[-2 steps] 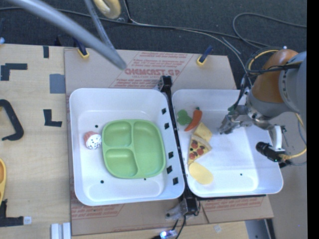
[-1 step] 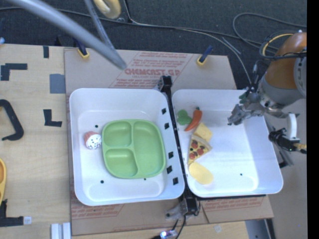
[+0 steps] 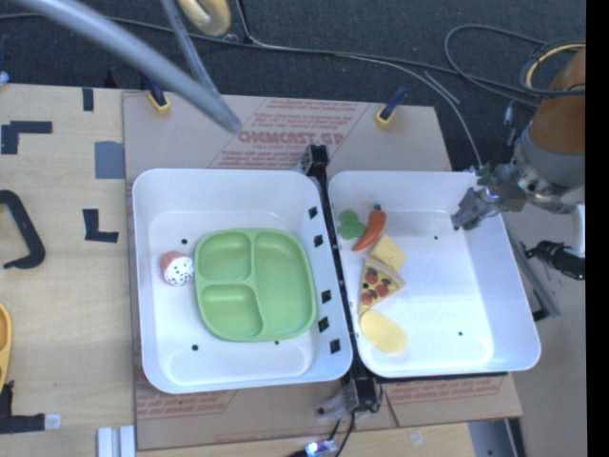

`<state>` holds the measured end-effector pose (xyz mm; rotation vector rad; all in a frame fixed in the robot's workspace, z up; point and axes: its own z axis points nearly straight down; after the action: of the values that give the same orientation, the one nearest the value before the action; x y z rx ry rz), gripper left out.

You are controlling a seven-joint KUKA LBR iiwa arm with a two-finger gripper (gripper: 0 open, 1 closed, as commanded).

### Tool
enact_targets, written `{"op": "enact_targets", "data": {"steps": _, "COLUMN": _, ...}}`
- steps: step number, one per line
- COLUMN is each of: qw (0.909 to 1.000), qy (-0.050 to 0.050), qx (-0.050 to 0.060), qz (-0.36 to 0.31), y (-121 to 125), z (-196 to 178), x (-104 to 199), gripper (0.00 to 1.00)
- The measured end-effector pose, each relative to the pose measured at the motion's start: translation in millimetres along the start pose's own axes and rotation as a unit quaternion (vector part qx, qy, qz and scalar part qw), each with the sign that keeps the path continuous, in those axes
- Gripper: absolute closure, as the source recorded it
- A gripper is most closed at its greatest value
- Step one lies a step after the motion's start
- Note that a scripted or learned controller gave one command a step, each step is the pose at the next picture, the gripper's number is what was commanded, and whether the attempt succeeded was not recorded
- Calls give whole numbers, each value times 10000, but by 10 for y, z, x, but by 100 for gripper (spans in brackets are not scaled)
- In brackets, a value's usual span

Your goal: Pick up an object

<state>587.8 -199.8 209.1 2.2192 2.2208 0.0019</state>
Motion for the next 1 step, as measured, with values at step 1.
{"op": "enact_targets", "data": {"steps": 1, "qw": 10000, "qy": 1, "qx": -2, "qz": -7, "y": 11, "z": -303, "x": 6, "gripper": 100}}
